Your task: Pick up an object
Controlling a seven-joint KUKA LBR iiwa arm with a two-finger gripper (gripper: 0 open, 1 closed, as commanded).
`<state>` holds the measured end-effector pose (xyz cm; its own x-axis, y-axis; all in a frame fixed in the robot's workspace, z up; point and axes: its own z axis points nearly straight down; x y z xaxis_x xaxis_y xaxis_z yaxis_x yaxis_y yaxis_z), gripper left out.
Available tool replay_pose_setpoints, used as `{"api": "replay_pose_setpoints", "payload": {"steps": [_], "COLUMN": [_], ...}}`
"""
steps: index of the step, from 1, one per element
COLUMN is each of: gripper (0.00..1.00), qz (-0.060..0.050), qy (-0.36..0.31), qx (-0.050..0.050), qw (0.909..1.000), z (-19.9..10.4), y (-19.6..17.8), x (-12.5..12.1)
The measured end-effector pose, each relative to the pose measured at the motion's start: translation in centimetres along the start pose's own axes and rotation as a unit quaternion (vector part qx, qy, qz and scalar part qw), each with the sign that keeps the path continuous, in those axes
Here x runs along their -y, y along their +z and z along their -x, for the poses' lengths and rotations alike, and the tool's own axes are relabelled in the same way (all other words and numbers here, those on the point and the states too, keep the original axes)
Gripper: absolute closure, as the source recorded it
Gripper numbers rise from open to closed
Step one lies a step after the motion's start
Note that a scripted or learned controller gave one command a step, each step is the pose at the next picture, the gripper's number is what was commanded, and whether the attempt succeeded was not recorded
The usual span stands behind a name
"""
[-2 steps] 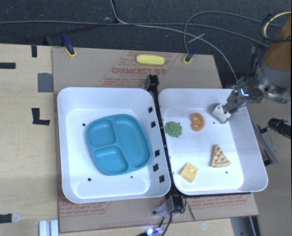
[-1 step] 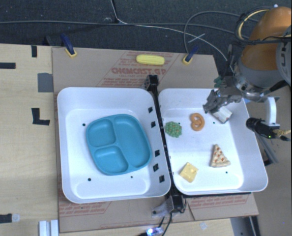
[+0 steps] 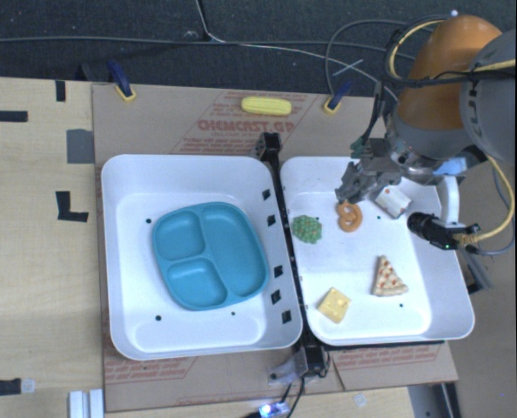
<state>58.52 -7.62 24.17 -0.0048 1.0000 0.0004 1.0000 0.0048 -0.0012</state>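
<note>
Camera view, bench entry, two voices.

A: Largest first. The cardboard sheet point(image 3: 232, 129) covers the bench under both white bins, with two blue-and-yellow clamps point(image 3: 122, 81) at its far edge.

B: Left bin point(image 3: 128, 177)?

A: It holds a blue divided plate point(image 3: 209, 254) with three compartments, lying flat near the middle.

B: Right bin point(image 3: 433, 307)?

A: It touches the left bin along a black seam. The arm point(image 3: 450, 68), grey with its orange band, comes in from the right over the far corner of this bin.

B: Gripper?

A: The gripper point(image 3: 356, 192) hangs over the far part of the right bin, just above a small brown pretzel-shaped ring point(image 3: 349, 217). Whether the fingers are spread or pressed together, I cannot tell; they are dark and bunched. Nothing is seen between them.

B: Other items in that bin?

A: A pizza slice point(image 3: 386, 278) lies toward the near right, well apart from the ring. A yellow cheese wedge point(image 3: 333, 305) sits near the front edge. A green leafy clump point(image 3: 307, 229) lies close to the seam, just left of the ring. All rest on the bin floor.

B: Outside the bins?

A: A yellow corn cob point(image 3: 266, 106) lies on the cardboard beyond the bins.
</note>
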Motion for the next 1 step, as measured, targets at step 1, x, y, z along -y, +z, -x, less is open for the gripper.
{"api": "replay_pose_setpoints", "payload": {"steps": [1], "gripper": [1.0], "qz": [0.0], "qy": [-0.001], "qx": [-0.001], "qw": [1.0], "z": [-6.4], "y": [0.37], "x": [0.27]}}
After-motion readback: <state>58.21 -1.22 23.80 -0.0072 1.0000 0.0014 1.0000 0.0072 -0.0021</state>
